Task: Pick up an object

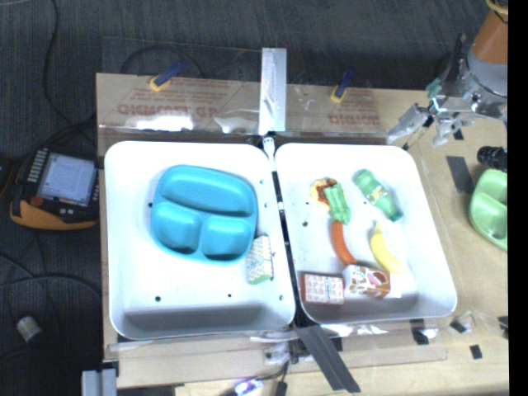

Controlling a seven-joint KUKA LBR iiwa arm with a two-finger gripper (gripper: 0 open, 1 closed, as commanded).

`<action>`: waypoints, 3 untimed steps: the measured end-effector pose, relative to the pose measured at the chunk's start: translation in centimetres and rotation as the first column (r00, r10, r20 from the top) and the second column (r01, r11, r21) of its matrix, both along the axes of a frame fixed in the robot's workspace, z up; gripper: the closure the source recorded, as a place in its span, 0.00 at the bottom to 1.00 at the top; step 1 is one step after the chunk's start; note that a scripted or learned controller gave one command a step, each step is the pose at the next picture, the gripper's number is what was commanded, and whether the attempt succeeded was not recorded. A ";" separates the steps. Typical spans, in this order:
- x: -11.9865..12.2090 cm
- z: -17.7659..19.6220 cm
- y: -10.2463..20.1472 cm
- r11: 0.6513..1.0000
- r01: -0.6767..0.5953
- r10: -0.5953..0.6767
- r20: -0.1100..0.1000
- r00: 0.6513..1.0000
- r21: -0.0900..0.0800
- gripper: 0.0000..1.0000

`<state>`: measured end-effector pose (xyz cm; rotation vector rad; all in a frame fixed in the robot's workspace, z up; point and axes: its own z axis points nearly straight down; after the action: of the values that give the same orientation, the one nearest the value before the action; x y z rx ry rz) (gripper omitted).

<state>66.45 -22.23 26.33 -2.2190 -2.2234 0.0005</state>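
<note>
The arm point(493, 35) enters at the upper right corner of the frame, its orange band showing at the very edge above a grey wrist. The gripper point(429, 122) hangs at the upper right, pointing down and to the left, its two metal fingers point(409, 125) spread apart with nothing between them.

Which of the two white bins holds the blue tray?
The left bin holds the blue tray; the right bin holds small food items instead.
</note>
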 end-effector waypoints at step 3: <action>-15.2 -16.2 0.5 0.929 -0.371 0.371 0.019 0.929 -0.004 1.00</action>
<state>51.25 -21.71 10.14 -1.7673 -2.6137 -0.0206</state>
